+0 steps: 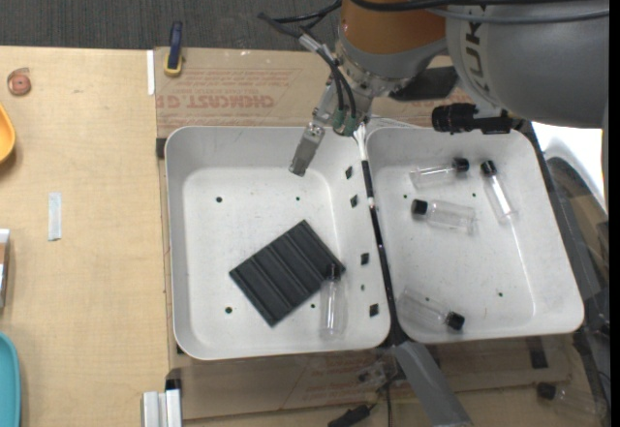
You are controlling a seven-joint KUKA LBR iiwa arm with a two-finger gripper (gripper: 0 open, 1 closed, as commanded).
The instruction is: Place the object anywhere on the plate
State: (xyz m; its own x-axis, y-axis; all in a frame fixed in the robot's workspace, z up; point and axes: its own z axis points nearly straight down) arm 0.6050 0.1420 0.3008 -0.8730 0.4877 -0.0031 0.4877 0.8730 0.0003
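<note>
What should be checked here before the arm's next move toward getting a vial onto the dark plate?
1. Plate lies flat in the left bin: ok.
2. Plate top free for placing: ok, though one vial lies against its right corner.
3. Gripper carrying a vial: not ok, nothing seen between its fingers.
4. Gripper over the plate: not ok, it hangs near the left bin's back wall.
5. Vials available in the right bin: ok, several lie there.
6. Finger opening: cannot tell.
</note>
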